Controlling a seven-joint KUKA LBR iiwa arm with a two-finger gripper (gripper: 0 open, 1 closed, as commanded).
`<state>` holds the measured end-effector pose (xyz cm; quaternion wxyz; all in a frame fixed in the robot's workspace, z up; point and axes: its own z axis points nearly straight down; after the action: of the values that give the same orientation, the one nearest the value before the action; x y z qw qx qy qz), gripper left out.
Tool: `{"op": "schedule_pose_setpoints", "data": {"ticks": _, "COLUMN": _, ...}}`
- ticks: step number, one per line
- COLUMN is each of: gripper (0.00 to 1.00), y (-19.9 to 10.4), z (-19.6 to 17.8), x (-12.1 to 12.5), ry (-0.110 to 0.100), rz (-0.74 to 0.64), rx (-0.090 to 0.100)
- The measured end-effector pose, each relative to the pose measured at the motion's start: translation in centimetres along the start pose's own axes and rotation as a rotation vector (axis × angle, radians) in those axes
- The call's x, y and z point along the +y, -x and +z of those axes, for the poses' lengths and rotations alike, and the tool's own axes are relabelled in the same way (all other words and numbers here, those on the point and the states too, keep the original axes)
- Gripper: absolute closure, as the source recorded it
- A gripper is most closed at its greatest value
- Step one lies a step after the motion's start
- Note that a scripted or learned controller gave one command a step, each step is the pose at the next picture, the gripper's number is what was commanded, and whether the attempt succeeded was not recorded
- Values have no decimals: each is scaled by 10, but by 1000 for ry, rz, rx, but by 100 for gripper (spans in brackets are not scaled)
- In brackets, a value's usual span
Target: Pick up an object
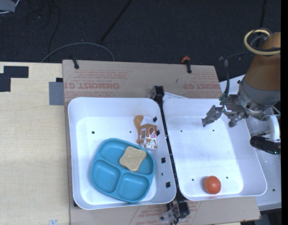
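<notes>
We are seeing two white bins. The right bin (247,184) is holding one orange ball (212,184) near its front edge. Our hand (223,116) is hovering spread wide over its back right part, gripping nothing. The left bin (83,121) is carrying one blue plate (106,175), one toast slice (132,159), one small carton (148,137).

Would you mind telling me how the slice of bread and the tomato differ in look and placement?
The slice of bread is tan, flat and roughly square; the tomato is red-orange and round. The bread lies on the blue divided plate in the left bin, while the tomato sits directly on the floor of the right bin, near its front wall. Both lie untouched, away from the gripper.
</notes>
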<state>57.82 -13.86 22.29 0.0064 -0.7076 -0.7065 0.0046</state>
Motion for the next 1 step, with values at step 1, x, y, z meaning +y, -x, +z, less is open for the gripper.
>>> {"op": "schedule_pose_setpoints", "data": {"ticks": 1, "gripper": 0, "y": 0, "z": -7, "x": 2, "ry": 12, "rz": -2, "rx": -2}}
